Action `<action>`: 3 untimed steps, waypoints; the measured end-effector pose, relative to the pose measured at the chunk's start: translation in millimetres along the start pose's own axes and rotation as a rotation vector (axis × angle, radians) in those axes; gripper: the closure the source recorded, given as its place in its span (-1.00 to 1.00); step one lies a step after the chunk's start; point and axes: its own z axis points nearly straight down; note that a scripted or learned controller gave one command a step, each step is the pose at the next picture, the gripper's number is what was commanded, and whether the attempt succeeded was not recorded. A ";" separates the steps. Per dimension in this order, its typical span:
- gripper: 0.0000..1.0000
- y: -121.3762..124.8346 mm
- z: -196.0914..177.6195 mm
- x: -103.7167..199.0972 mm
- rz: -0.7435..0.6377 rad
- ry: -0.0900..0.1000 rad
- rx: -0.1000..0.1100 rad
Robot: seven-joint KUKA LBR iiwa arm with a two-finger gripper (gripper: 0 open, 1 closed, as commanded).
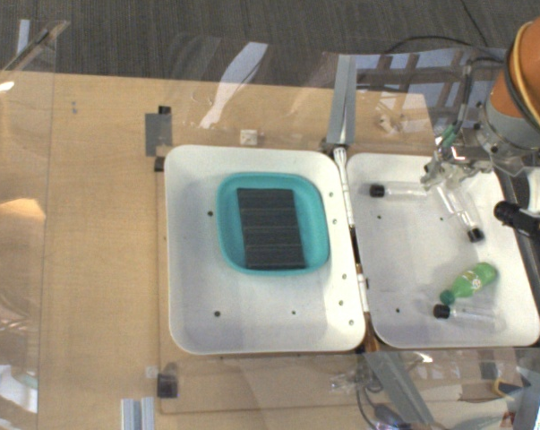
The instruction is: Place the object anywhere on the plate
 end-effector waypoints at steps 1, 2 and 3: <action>-1.00 0.0 -0.1 -0.1 0.000 0.000 0.000; -1.00 -13.7 -94.3 -7.8 0.431 0.000 0.000; -1.00 -20.0 -100.0 -40.7 0.401 0.000 0.003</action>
